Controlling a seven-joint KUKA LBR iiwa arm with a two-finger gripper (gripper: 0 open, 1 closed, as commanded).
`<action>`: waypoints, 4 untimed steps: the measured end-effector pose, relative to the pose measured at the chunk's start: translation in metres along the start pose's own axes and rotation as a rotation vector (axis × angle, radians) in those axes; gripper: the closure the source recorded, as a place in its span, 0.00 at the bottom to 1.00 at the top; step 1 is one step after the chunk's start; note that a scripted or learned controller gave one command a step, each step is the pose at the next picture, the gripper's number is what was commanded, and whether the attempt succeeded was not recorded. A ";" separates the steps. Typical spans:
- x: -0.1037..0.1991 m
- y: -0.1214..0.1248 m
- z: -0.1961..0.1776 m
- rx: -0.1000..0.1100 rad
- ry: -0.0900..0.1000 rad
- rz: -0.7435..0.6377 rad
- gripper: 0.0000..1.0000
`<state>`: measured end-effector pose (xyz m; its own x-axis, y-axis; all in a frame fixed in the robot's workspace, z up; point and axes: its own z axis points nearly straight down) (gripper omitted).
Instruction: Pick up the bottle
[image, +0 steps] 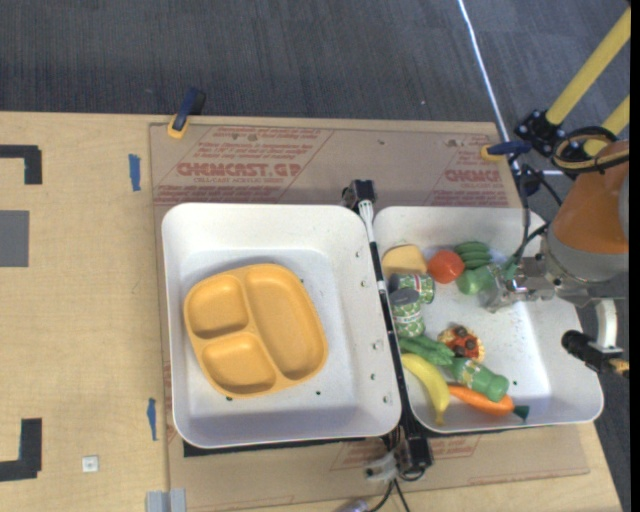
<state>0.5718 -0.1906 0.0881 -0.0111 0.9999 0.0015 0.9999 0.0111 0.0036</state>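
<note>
Camera view: "CHEMCAST GP" printed red on cardboard (240, 165); bottle (478, 378) label unreadable.

Arm (590, 215) reaching in from right, wrist low, jaws state unclear.

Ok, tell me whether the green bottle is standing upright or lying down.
Lying down: the green bottle rests on its side in the right bin, above the carrot.

Two shallow white plastic bins (190, 250) sit left of the grey two-finger gripper (497, 292). One yellow three-compartment plate (255, 327) lies far left. Near the gripper: one green bottle (483, 380), one yellow banana (428, 381), one orange carrot (481, 401), one red tomato (446, 265).
</note>
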 end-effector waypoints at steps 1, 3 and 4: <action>-0.033 0.006 -0.065 0.000 -0.004 -0.402 1.00; 0.029 -0.064 -0.072 0.001 -0.003 -0.263 1.00; -0.025 -0.087 -0.098 0.001 -0.004 -0.174 1.00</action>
<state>0.4851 -0.2165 0.1860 -0.1843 0.9829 -0.0028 0.9829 0.1843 0.0028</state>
